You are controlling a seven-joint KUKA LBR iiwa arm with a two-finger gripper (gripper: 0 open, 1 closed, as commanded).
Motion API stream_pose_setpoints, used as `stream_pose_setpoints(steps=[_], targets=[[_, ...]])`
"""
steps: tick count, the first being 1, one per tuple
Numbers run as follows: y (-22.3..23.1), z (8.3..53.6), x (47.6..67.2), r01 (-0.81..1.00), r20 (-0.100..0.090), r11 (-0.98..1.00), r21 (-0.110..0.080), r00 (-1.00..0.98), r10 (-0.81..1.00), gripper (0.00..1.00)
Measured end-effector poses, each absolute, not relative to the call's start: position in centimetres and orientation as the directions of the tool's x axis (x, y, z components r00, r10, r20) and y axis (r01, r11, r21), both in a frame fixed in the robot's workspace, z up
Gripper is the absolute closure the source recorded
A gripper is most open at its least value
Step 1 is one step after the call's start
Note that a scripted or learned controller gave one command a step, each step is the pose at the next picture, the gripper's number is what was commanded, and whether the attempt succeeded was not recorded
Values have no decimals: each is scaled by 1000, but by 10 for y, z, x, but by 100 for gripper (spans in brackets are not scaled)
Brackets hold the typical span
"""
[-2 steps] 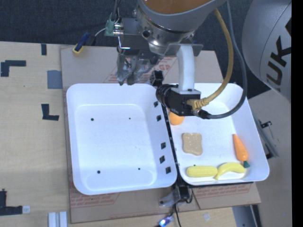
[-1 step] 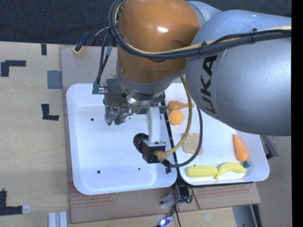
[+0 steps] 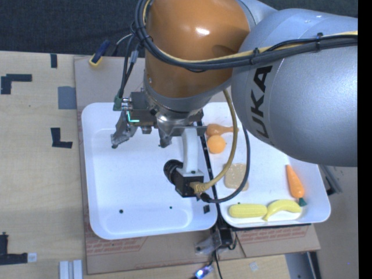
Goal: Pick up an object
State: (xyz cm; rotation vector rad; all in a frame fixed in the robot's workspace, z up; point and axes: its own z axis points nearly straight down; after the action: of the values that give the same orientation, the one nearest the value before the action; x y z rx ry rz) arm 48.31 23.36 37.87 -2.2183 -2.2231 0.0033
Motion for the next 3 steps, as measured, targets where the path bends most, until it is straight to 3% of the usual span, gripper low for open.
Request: stream_pose_setpoints(steps=[1,2,3], targets=[[234,389,483,1000,-1,5,-3,-5,1000,100],[234,388,483,1000,-1,4,-4,-4,1000,0],[235,398,483,1000,-2,6,-6,-6,1000,100]])
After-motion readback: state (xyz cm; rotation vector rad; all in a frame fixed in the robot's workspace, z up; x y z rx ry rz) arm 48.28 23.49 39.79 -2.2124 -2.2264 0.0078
